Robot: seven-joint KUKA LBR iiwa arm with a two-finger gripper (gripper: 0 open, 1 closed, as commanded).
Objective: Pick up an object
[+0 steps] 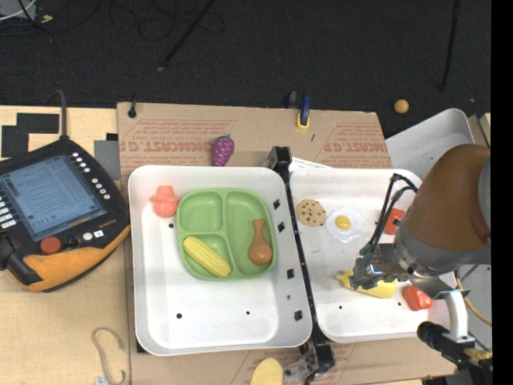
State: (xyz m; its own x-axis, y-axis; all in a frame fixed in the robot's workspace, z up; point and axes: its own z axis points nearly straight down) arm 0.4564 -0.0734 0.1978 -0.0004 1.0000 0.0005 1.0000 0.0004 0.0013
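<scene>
1. Two white bins sit side by side on the counter (72,295); the left bin (208,319) and the right bin (353,315) meet at a dark divider running from 12 to 6 o'clock through the middle of the view.
2. In the left bin a green divided plate (227,207) takes the upper centre. A corn cob (207,257) lies in its 7 o'clock compartment and a brown drumstick (260,243) in its 4 o'clock compartment. A pink toy (163,201) rests against the plate's 10 o'clock edge. The lower half of this bin is bare floor.
3. In the right bin a cookie (310,212) lies near the divider at 11 o'clock, and a fried egg (344,224) sits just beside it toward 3 o'clock. Bare floor runs along the divider at 7 o'clock.
4. The arm (449,207) covers the bin's 3 o'clock side.
5. The gripper (370,273) is low over a yellow object (378,288), at about 5 o'clock in the right bin. Whether the fingers are apart or together cannot be told.
6. An orange-red piece (416,298) lies just past the yellow object toward 4 o'clock, near the bin's rim.
7. Outside the bins, a purple grape bunch (223,149) lies on cardboard at 12 o'clock of the left bin, and a pendant (56,207) sits at 9 o'clock.
</scene>
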